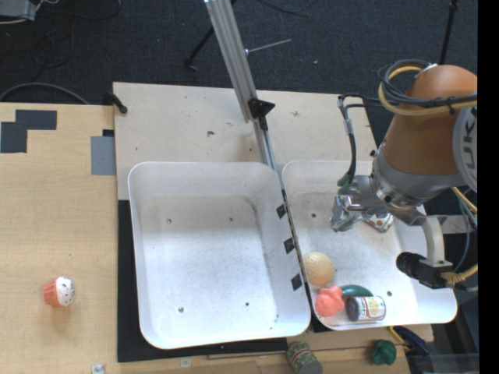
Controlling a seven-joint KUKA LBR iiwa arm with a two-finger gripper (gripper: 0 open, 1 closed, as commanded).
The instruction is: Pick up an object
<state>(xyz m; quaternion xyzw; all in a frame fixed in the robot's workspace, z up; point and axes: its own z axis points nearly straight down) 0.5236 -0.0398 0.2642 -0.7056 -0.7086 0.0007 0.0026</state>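
In the camera view my gripper hangs low over the middle of the right bin, under the orange wrist band. A small red-and-white thing lies just to its right, partly hidden by the arm. Toward the bin's front lie a tan ball, a pink toy, a dark green piece and a small can with a yellow label. None of them is seen between the fingers.
The left bin adjoins the right one along a divider with black clips. A slanted aluminium bar rises behind. A red-and-white toy lies on the wooden floor at left; a green thing and a can lie by the front edge.
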